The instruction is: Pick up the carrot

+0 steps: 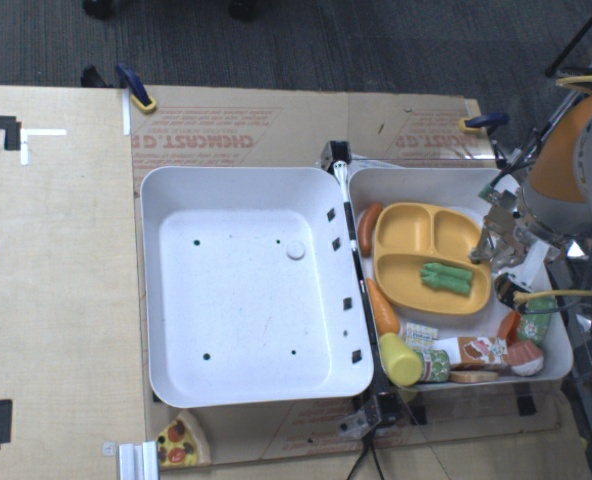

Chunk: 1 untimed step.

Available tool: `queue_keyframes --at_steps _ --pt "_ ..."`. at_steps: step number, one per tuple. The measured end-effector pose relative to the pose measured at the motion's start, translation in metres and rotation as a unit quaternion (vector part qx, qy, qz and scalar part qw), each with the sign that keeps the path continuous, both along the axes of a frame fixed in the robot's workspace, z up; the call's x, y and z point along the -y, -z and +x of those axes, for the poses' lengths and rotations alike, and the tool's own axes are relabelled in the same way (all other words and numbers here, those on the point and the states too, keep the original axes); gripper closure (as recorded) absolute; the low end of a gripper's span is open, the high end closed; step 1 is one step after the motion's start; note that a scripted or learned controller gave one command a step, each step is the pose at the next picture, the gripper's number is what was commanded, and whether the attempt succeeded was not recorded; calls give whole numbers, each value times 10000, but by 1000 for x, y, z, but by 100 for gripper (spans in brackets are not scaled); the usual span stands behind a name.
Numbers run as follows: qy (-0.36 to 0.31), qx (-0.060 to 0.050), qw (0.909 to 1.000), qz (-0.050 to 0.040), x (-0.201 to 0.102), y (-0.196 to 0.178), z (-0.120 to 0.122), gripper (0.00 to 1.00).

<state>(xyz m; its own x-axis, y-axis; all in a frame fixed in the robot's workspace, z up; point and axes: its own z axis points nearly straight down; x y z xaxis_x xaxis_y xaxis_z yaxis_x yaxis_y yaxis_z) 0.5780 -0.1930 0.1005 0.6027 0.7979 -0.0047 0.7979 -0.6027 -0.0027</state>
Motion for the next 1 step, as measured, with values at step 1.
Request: queue_keyframes --at_steps 1 --pt "1636 78 9863 -188 -50 -47 36 100"
